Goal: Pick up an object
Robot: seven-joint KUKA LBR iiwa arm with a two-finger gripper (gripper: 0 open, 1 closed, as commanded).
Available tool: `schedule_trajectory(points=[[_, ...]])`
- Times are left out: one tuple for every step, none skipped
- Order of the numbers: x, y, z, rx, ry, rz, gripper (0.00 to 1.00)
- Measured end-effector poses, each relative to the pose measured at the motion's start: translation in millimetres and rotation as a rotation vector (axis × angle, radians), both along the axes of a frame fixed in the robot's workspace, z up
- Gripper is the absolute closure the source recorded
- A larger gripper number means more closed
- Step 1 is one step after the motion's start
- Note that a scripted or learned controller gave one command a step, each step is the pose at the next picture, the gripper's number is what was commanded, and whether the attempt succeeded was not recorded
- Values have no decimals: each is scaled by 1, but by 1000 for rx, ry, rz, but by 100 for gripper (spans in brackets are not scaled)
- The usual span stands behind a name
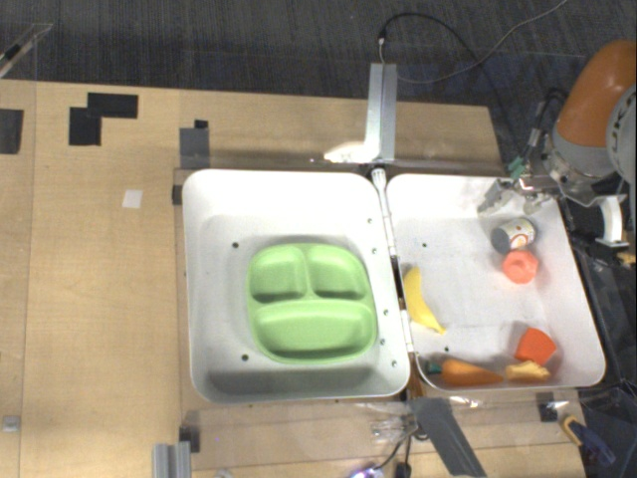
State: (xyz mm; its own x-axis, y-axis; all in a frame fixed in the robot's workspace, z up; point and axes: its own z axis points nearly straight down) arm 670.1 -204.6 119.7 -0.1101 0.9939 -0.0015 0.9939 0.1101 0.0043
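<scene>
My gripper (514, 199) hangs over the back right part of the right bin (453, 217), open, with nothing between its fingers. Just in front of it lie a small white and grey cup-like object (514, 234) and a salmon-pink object (520, 266) touching it. A yellow banana (420, 302) lies against the bin's left wall. Along the front wall sit an orange carrot (468, 372), an orange block (534, 345) and a small yellowish piece (529, 370).
The left bin (214, 217) holds a green divided plate (311, 302). A metal post (383, 108) stands behind the seam between the bins. The arm's orange band (597, 93) is at the right edge, with cables behind it.
</scene>
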Motion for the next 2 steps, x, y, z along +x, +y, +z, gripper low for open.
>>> schedule_trajectory(points=[[-32, 0, -21, -2, -8, -21, 0], [-78, -1, -30, -1, -6, -24, 0]])
